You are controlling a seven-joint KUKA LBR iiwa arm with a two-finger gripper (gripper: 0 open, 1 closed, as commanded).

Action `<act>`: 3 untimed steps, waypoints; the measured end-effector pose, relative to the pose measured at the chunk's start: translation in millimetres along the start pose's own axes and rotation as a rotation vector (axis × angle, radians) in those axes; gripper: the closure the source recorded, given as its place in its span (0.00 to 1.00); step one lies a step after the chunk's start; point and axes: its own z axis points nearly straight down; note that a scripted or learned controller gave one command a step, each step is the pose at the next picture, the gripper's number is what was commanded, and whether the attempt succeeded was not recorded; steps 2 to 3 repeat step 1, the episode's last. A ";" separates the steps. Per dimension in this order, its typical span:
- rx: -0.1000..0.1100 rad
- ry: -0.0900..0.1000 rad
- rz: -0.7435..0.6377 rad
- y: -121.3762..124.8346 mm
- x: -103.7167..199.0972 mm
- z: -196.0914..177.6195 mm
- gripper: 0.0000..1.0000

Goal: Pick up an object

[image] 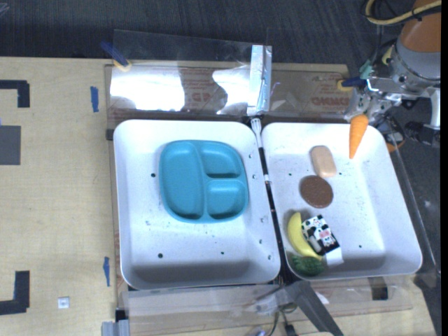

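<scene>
My gripper [367, 112] hangs over the far right corner of the right bin [392, 208]. It is shut on the thick top end of an orange carrot [357, 137]. The carrot hangs point down, with its top reaching above the bin's rim. Lower in the same bin lie a tan block [323, 161], a brown round disc [316, 191], a yellow banana [297, 232], a black-and-white toy [321, 236] and a green leafy piece [305, 263].
The left bin [140, 243] holds a blue divided plate [204, 180]. A clear plastic sheet [189, 82] stands behind the bins. The arm's orange band [423, 30] and yellow cables [388, 5] are at the top right.
</scene>
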 end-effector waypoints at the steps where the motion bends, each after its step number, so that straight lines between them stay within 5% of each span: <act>1: 0.008 0.003 -0.118 -30.3 50.4 32.4 1.00; 3: 0.008 0.003 -0.118 -30.3 50.4 32.4 1.00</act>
